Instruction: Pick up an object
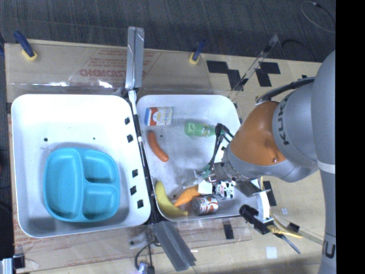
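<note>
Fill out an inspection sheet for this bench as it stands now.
Surface: two white bins; left bin, right bin.
Job's things: banana, carrot, can, sausage, green bottle, small carton, all in right bin.
Clutter: blue divided tray in left bin.
Gripper: gripper low over can and carrot; grasp unclear.
Cables: black cable by wrist.
Surroundings: blue clamps on board edge.
</note>
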Robot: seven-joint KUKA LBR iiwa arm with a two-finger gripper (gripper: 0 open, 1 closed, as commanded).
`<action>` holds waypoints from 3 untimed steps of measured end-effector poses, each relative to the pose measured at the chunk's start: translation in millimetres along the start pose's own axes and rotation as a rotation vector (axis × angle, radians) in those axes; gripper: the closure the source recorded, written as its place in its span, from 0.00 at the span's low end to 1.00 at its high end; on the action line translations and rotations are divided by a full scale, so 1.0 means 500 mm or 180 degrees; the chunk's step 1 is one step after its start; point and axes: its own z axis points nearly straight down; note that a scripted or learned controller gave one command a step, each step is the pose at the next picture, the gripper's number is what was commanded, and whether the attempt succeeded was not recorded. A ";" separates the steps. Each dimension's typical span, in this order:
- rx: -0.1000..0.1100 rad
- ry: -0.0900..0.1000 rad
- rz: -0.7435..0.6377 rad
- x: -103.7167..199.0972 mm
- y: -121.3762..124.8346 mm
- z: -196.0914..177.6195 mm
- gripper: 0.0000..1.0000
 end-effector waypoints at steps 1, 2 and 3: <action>0.0018 0.0006 0.0122 -0.036 0.221 0.003 0.00; 0.0039 0.0018 0.0001 -0.090 0.346 0.004 0.00; 0.0050 0.0014 -0.0030 -0.087 0.346 -0.016 1.00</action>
